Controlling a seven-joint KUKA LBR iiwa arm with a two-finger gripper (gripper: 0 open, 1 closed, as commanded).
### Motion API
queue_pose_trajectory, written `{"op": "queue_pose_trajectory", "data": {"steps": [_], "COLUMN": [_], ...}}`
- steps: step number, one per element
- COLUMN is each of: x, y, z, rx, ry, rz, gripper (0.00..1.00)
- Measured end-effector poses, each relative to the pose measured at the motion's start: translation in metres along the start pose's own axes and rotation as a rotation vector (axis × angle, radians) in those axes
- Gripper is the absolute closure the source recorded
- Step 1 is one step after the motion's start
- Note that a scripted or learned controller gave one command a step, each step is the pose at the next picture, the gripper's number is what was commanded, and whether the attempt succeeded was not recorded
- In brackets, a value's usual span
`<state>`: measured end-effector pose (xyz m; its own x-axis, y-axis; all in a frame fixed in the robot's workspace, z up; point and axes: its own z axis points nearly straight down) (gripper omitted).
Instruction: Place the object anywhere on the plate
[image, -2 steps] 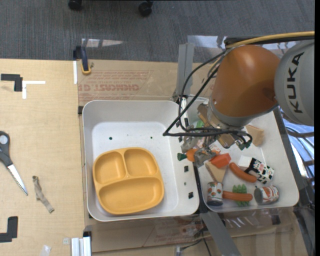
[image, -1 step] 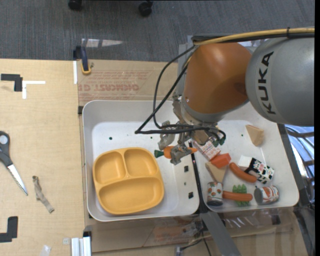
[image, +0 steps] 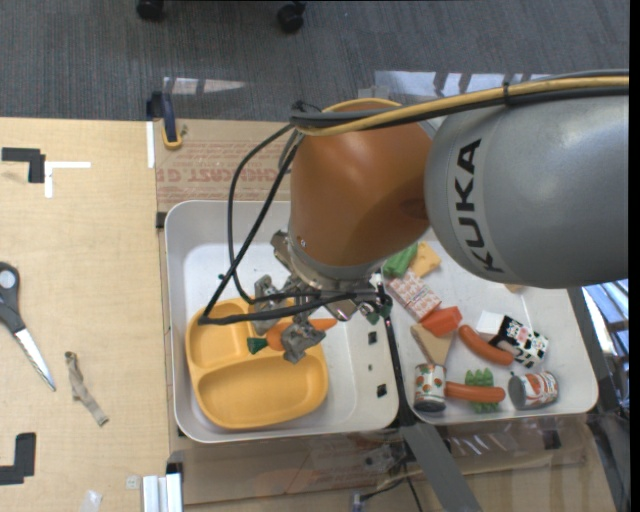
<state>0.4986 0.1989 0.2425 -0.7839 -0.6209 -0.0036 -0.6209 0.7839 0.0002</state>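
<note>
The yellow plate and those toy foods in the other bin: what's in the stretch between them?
In the camera view, between the plate and the toy foods lie bare white bin floor and the two bins' adjoining rims, with a few small dark marks.

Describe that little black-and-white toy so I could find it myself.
Look in the right-hand white bin, crowded with toy food. Near its right wall, just right of a red sausage, lies the black-and-white toy. Its cow-like patches stand out among red, orange and green neighbours.

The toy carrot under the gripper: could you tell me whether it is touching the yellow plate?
Cannot tell. In the camera view the carrot overlaps the yellow plate beneath the gripper, but the slanted angle does not show whether it rests there or hangs above.
</note>
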Motion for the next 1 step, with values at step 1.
{"op": "queue_pose_trajectory", "data": {"steps": [1], "x": [0.0], "y": [-0.0001], "z": [0.0], "rx": [0.0], "ry": [0.0], "rz": [0.0], "gripper": [0.0]}}
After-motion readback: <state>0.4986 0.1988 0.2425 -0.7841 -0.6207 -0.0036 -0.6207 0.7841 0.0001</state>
